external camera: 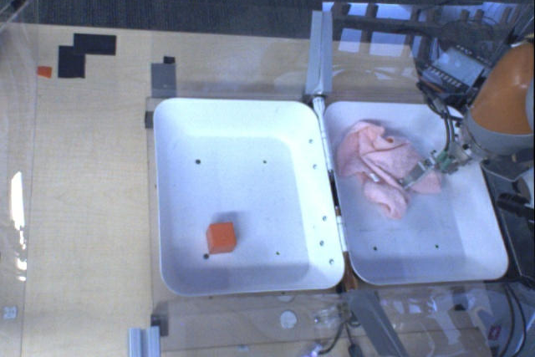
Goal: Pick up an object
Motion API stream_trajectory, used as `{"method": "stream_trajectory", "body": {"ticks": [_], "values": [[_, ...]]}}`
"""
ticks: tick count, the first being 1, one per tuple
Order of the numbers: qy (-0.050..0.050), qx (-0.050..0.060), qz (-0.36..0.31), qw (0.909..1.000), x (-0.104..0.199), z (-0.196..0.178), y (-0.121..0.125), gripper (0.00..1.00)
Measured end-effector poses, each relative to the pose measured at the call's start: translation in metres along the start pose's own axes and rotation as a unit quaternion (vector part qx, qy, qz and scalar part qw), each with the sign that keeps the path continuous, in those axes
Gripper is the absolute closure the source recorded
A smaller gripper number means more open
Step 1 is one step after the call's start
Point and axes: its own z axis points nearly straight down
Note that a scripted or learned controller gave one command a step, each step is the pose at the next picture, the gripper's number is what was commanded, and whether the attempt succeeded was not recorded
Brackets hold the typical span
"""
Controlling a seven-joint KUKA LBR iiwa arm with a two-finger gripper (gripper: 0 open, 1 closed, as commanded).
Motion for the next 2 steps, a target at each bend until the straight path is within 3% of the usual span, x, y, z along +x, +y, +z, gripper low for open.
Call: {"method": "stream_trajectory", "body": {"ticks": [1, 2], "values": [[-0.002, -0.004, -0.001, 1.0000, -0.001, -0.012, 0.004, 1.00], [-0.003, -0.003, -0.071, 0.9975, 0.019, -0.001, -0.017, 1.00]]}}
